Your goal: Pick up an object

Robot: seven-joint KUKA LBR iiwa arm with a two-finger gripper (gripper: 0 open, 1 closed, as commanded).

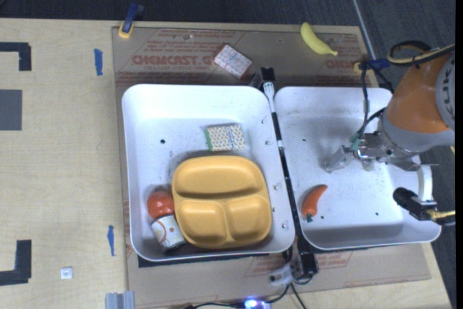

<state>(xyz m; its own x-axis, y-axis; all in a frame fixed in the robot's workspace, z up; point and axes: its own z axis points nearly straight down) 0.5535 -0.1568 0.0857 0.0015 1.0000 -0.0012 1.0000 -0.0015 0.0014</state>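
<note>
tool (340,159) low over the right bin (405,231), near its middle; can't tell its grip from here. orange chili pepper (313,200) lies apart, by that bin's front-left corner.

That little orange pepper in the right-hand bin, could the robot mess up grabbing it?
Possibly. The pepper lies close to the right bin's left wall, so a finger might strike the wall as it comes down. The pepper is also small and curved, so it could slip or roll away on the smooth floor. And the gripper sits up and to the right of it, so closing there would likely catch nothing.
</note>
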